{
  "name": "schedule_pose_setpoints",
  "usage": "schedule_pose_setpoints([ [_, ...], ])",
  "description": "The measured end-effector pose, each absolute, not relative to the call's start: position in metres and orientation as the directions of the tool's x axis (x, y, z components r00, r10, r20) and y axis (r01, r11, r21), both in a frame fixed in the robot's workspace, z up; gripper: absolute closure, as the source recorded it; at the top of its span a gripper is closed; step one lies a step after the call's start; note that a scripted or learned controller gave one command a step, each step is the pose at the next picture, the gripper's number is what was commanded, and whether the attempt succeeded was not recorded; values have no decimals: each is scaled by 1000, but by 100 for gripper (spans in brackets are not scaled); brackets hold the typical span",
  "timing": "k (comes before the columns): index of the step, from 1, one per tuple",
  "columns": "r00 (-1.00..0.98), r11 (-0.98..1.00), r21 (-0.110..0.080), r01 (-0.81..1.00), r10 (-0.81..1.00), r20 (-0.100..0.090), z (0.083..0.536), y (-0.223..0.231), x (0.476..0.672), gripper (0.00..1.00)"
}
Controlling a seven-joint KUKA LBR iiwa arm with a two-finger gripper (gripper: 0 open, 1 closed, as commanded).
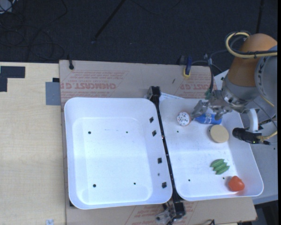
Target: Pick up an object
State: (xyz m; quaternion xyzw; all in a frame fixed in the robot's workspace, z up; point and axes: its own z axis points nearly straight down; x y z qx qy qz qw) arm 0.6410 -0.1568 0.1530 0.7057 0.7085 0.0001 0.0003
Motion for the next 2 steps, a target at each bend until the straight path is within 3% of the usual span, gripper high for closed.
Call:
schedule_pose_setpoints([
  [1,-3,3,-2,1000,1000,1,165,-157,639,100],
  [2,-3,3,-3,1000,1000,1,164,-157,639,0],
])
